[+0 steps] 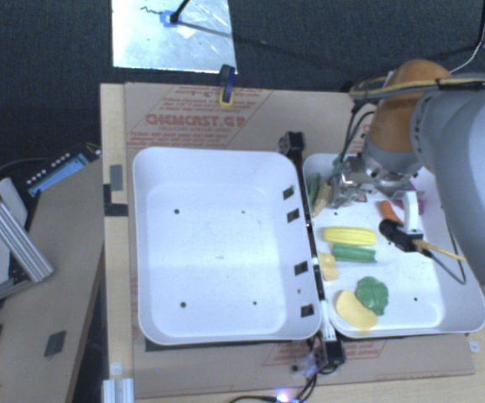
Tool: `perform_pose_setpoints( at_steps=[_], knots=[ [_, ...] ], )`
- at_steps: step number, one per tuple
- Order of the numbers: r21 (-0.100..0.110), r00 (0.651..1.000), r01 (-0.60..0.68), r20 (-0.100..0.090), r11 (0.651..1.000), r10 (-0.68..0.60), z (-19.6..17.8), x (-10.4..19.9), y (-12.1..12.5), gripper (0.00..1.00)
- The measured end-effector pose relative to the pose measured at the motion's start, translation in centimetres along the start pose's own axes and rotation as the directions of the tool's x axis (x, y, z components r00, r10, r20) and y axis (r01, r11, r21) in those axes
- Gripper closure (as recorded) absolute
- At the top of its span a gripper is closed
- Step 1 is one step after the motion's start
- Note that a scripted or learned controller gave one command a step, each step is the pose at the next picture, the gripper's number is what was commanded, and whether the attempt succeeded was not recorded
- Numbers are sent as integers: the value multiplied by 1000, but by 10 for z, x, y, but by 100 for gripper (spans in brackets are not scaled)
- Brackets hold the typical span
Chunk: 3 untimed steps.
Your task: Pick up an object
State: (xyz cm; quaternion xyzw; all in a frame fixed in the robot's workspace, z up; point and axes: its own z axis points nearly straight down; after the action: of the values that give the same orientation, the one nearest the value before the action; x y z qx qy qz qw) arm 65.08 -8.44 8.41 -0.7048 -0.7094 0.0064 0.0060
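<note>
The right bin point(456, 309) holds several toy foods. A yellow corn cob point(349, 236) lies in its middle with a green pod point(357, 254) just below it. A green leafy piece point(372, 294) and a yellow fruit point(353, 311) rest near the front, and a small yellow piece point(329, 266) lies by the left wall. My gripper point(341, 193) is low in the far left part of this bin, beside a green and yellow item point(316, 193) and just above the corn. An orange piece point(388, 211) and a pink piece point(411, 205) show at the gripper's right, partly hidden by the wrist.
The left bin point(142, 250) sits beside the right one, with black clips point(301, 267) along the shared wall. Both rest on a cardboard sheet point(192, 116). The grey arm point(469, 166) covers the right bin's far right corner. A foil sheet point(171, 23) lies beyond the bench.
</note>
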Motion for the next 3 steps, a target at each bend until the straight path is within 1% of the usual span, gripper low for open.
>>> perform_pose_setpoints(
  at_steps=[1, 2, 3],
  knots=[
    [-14, 1000, -7, -1, 1000, 7, 1, -1, -62, 100],
    [-29, 1000, 5, -4, 1000, -5, -106, 72, -71, 100],
    [-13, 1000, 3, -4, 1000, -4, -97, 132, -133, 100]
  ],
)
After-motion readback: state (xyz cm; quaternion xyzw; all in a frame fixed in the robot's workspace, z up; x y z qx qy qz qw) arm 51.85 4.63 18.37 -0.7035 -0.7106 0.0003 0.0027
